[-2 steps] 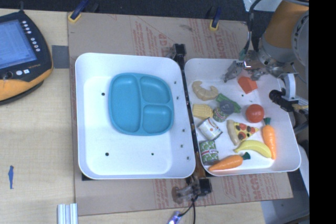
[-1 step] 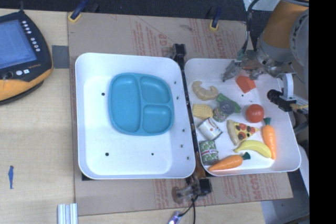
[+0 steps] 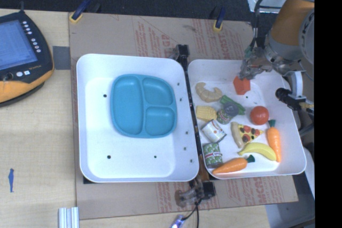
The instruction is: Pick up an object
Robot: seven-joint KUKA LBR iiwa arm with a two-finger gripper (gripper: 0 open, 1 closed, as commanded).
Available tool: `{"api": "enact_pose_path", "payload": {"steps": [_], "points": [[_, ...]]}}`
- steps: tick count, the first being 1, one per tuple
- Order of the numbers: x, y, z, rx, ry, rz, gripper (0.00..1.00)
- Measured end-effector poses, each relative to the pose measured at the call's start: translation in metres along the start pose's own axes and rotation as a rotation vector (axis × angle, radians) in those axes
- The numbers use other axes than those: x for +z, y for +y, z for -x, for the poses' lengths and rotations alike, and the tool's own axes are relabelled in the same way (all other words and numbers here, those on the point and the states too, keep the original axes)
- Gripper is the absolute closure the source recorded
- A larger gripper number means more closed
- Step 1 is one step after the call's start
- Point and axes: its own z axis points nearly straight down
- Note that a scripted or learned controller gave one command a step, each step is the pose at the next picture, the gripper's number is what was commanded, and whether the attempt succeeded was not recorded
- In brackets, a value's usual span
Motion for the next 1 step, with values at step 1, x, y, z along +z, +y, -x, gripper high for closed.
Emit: {"api": "enact_pose_path", "payload": {"steps": [1], "points": [[0.0027, -0.0016, -0.0004, 0.0, 0.001, -0.005, 0.0]]}}
